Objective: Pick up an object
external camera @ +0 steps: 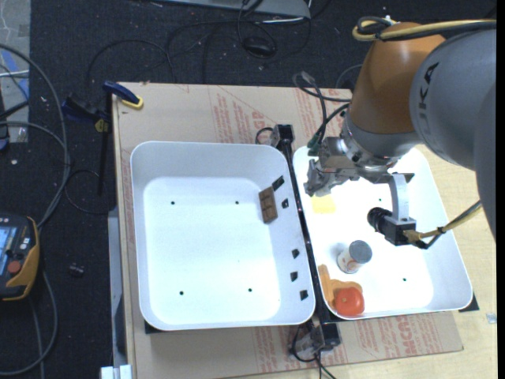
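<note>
Landmark: the divider (298,212) where the two white bins meet, running near to far through the middle of the bench.

Nearest, just right of the divider's near end — a red-orange rounded object (349,299) with an orange strip (325,279) beside it, both in the right bin's (442,267) near corner. A little farther and right of the divider, a small grey-topped cylinder (357,254) stands on the bin floor. Farther again, close to the divider, a pale yellow flat piece (323,204) lies on the white floor.

Left of the divider, in the left bin (197,235), a small brown block (268,205) lies near the wall, about mid-length; a dark clip (278,185) sits just beyond it.

Gripper (322,181) — hangs right of the divider, just above and beyond the yellow piece, metal parts pointing down toward it. Whether its jaws stand wide or narrow, cannot tell; nothing seen held. A black fitting (392,226) with a white bracket hangs off the wrist, farther right.

Arm (418,77) — orange band and grey casing, over the right bin's far side.

Farthest, beyond the divider's far end: bare board (221,113), then dark floor with cables (237,38).
</note>
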Controlling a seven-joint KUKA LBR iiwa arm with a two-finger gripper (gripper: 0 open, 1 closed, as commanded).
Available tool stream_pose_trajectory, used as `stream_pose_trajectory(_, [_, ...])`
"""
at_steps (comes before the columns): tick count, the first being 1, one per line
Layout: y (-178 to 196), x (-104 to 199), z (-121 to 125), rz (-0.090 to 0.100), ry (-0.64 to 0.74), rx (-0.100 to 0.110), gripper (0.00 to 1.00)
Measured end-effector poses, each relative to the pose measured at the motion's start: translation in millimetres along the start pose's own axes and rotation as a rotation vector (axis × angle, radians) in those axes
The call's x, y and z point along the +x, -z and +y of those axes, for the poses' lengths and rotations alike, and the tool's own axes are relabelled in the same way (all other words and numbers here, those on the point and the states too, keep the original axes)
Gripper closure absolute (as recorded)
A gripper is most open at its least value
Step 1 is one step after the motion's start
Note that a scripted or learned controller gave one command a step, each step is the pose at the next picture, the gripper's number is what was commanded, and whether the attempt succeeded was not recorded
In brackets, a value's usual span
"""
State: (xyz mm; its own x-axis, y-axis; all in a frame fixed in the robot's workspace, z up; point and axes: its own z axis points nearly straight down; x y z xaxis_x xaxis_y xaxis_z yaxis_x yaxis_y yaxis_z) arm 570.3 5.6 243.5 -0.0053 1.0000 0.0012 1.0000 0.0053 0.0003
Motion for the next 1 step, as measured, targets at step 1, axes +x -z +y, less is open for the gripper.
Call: stream_pose_trajectory(1, [-6.2, 41.2, 8.2, -0.001, -0.002, 0.001, 1.0])
